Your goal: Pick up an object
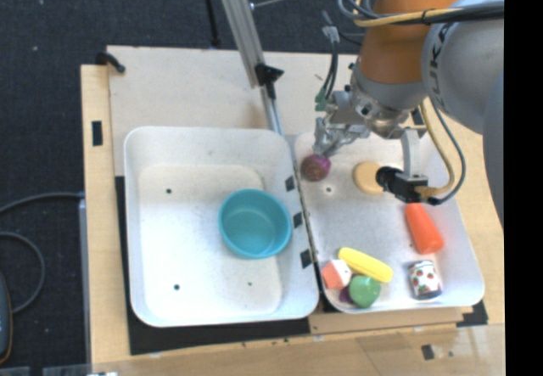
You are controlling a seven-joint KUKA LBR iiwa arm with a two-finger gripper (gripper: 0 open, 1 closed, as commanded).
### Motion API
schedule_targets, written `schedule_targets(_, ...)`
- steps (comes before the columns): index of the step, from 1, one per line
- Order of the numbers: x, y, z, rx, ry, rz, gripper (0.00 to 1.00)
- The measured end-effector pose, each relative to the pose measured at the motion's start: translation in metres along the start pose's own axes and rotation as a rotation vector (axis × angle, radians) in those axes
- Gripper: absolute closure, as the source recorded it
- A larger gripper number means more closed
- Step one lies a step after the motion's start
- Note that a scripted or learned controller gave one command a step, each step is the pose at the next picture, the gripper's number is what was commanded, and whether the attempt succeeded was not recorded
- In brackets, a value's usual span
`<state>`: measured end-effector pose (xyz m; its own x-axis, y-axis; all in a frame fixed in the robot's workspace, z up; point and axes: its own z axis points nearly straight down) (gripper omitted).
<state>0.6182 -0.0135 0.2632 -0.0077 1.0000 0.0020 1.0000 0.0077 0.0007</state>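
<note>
So the arm (pixel 441 35) comes in from the right and hangs over the far end of the right bin (pixel 462 234), orange band sitting just above the wrist. The gripper (pixel 327 143) points down right at the far-left corner of that bin, close to the divider between the two bins. Directly under its tips there's a small purple ball-ish thing (pixel 316 167), sitting on the bin floor. It looks like the fingers are just above it or barely touching the top, but honestly I can't tell if they're spread or closed from this angle, too much metal clutter up there.

Rest of the right bin: a tan round disc (pixel 367 178) just right of the purple one, an orange carrot-shaped piece (pixel 423 227) nearer along the right side, and a little cluster at the near edge, namely a yellow banana-like piece (pixel 366 264), a red block (pixel 334 274), a green round thing (pixel 363 291), plus a small printed can (pixel 425 279) in the near-right corner.

Left bin (pixel 161 162) has a blue bowl (pixel 254 223) standing upright, near its right wall. A grey metal pole (pixel 242 26) slants across the far part of the bench.
</note>
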Motion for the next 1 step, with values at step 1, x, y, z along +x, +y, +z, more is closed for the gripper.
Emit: schedule_targets(1, 0.0409, -0.0137, 0.0036, 0.001, -0.001, 0.001, 1.00)
